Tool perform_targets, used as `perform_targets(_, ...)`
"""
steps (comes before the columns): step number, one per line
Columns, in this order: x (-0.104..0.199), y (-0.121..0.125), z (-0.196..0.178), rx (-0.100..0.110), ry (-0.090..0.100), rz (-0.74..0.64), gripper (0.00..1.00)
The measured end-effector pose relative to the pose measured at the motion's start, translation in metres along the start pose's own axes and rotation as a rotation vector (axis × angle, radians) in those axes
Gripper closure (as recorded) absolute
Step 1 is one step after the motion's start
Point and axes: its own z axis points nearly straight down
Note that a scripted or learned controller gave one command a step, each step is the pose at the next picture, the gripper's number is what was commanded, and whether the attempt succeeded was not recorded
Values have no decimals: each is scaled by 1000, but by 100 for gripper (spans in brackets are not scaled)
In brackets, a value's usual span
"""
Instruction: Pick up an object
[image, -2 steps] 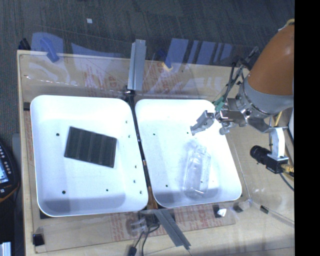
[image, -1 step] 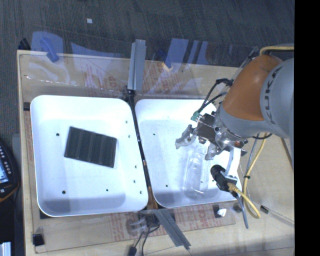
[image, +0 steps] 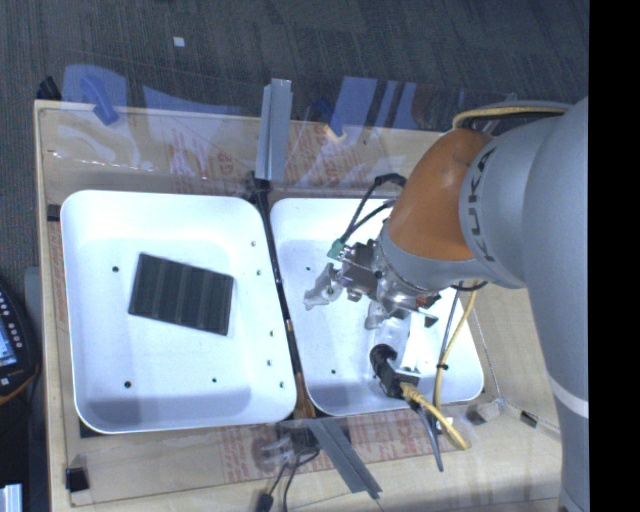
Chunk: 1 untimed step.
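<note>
**Q:** While you are hanging over the bins, where is your pincer sitting, and why there?

**A:** Noting position: my pincer is hovering low over the right-hand bin, near its middle, tilted toward the wall shared with the other bin. My arm is reaching in from the right, so this bin is the nearer one. I am judging that the program is sending me down to probe the floor here. The white floor around the pincer is looking bare to me.

**Q:** Is the pincer open, closed, or gripping?

**A:** I cannot tell. The wrist and its fittings are crowding the view from this slant. I am seeing nothing held in it.

**Q:** Where is the thing to pick?

**A:** The one candidate I am seeing is a dark ribbed slab. It is lying flat on the floor of the left-hand bin, slightly askew and well apart from my pincer, with the shared wall between us. Lying flat like that, it is offering little edge to grasp, in my judgement.

**Q:** Counts?

**A:** Logging:
- two white bins, side by side on the bench
- one slab
- one arm, with one orange band
- one pincer
- one yellow cable, trailing down from my wrist past the right-hand bin's near rim

**Q:** Status of the pick?

**A:** Not yet done, as I am reading it. The slab is sitting untouched.
</note>
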Motion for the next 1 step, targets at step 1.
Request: perform_targets(1, -58, 46, -22, -2, 1, 2, 0)
